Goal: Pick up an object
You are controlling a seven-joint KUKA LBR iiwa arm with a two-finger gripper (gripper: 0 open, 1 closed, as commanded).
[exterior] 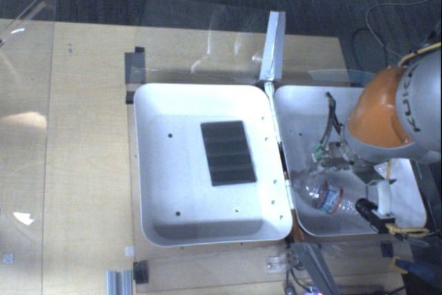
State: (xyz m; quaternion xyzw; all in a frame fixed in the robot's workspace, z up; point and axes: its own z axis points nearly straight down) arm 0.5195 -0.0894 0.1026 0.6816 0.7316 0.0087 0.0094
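Reading from the left, the pale wooden bench point(83, 169) carries a clear sheet point(27, 100) over its left portion, with light glare showing on it. The left bin point(159, 99) sits next, shallow and white, with rounded corners. One item lies in it: a dark ribbed slab point(228, 152), rectangular, flat on the floor slightly right of the bin's centre and apart from every wall. A grey metal strip point(273, 45) stands at the far edge of the bench, in line with the seam where the two bins meet. The right bin point(298, 107) touches the left bin along that seam. A clear plastic bottle point(323, 194) with a blue and red label lies on its side on the floor of the right bin, in the near left part, close to the wall shared with the left bin. The gripper point(330, 157) is low inside the right bin, just beyond the bottle and very close to it; contact cannot be confirmed, and whether the gripper is parted or closed cannot be told. The arm point(378, 114), with its orange band, enters from the right and covers the far right part of that bin.
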